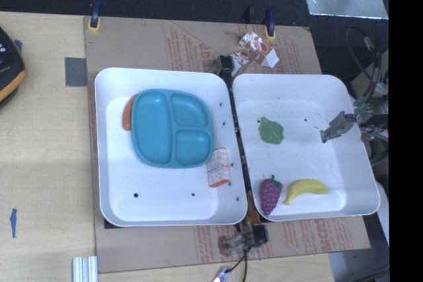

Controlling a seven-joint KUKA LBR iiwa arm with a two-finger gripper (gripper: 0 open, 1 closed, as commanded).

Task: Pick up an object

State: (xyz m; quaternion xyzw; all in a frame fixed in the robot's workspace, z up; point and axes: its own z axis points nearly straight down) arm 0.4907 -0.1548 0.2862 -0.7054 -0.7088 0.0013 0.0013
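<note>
The gripper (332, 131) shows at the right edge of the right bin (310, 90), its tip low over the floor; whether it is spread or pressed together, I cannot tell. The banana (305, 189) lies at lower right of that bin, long axis near horizontal, tips curving down-left. Just left of it stand the grapes (269, 194), pointing down. A green leaf (271, 131) lies mid-bin. The left bin (111, 162) holds a blue plate (172, 127) and a packet (219, 167).
</note>
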